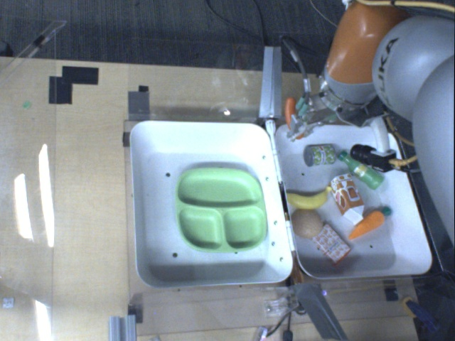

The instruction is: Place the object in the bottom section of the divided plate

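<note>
Camera view from above: the left bin point(142, 190) holds a green plate point(186, 183), lying flat near its middle. The plate has one wide section along its far side and two smaller ones side by side along its near side, and all three are bare. The plate is well apart from the claw, down and to the left of it across the wall between the bins.

In the right bin point(405, 251) lie the loose items, and nothing marks which one is meant for the plate. A yellow banana point(308, 199) rests against the left wall, with a round brown potato point(308, 223) just below it. A flat patterned packet point(331, 242) touches the potato's lower right. A small can point(321, 154) with a green label lies on its side nearest the claw, just below it. Further right are a white and orange carton point(346, 192), a green bottle point(362, 170) on its side and an orange carrot point(366, 224) with a green tip.

The claw point(302, 118) sits at the bin's far left corner, above the can. A small orange piece point(289, 109) shows just beside it. Whether the claw is spread or closed cannot be told from this angle. The grey arm point(416, 62), with its orange band point(355, 41), fills the upper right.
</note>
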`<state>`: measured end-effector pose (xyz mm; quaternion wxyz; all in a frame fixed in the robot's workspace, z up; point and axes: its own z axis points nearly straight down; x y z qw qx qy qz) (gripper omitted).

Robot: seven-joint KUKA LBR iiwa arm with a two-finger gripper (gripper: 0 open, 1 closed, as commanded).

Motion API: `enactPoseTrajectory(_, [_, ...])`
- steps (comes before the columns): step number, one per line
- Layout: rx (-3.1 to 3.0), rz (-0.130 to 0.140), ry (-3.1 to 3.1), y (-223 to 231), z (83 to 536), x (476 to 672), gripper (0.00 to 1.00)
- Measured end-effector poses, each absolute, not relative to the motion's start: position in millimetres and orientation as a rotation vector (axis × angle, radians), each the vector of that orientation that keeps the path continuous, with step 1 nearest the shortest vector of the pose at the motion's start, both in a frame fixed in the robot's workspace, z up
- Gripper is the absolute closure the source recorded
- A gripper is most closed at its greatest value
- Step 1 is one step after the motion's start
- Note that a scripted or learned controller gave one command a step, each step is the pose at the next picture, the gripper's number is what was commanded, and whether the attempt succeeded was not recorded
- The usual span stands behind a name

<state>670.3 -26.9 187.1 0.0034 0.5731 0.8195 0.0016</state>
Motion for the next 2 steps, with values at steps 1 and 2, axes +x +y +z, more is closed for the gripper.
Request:
enactPoseTrajectory(1, [1.921,0.007,2.482,18,236,549.2,1.0])
enactPoseTrajectory(2, [1.501,0.005,2.756,64,193,565.3,1.0])
